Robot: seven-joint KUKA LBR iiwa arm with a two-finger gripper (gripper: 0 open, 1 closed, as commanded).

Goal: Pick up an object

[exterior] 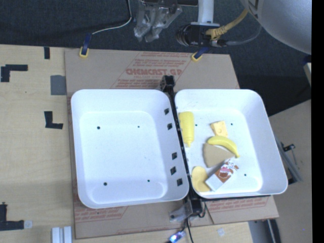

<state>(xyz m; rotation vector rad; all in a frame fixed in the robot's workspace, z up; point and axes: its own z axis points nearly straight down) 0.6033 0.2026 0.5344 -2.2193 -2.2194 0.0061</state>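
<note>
Banana [223,145] lying down-right, hand [150,23] well above bins

A pale wooden worktop [30,151] carried a printed cardboard sheet [147,72]; dark carpeted floor [61,9] lay beyond its far edge.

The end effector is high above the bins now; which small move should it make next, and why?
Probably it should travel toward the right bin and come down over the yellow cylinder. The end effector hangs beyond the bins' far edge, holding nothing, and the cylinder lies apart from the cluster around the banana, so it seems easiest to grasp.
</note>
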